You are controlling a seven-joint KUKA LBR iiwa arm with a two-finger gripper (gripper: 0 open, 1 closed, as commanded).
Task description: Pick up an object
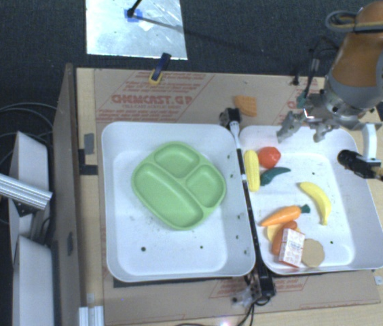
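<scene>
Camera view, from above at a slant: two shallow white bins side by side on the table (178,90), which is covered with printed brown cardboard. The left bin (120,250) holds a green divided plate (178,184), lying flat near its middle. The right bin (365,240) holds the loose items. A yellow corn cob (251,170) lies lengthwise along the inner wall, just beside the divider. A red tomato (269,157) sits next to it toward the far end, with a dark green pepper (274,174) just below the tomato. A banana (317,200) lies near the bin's middle, curved, well apart from the corn. An orange carrot (283,215) with a dark green tip lies below the banana, pointing toward the divider. At the near end, a small red-and-white box (290,247) rests against a round tan cookie (312,253), the two touching. Outside the bins, an orange block (246,104) sits on the cardboard beyond the far rim. The arm (368,46) comes in from the right; its gripper (305,129) hangs over the far right corner of the right bin, fingers spread apart, nothing between them, above the bare bin floor, near the tomato but not touching it. A silver sheet (136,19) lies on the dark floor beyond the table.
</scene>
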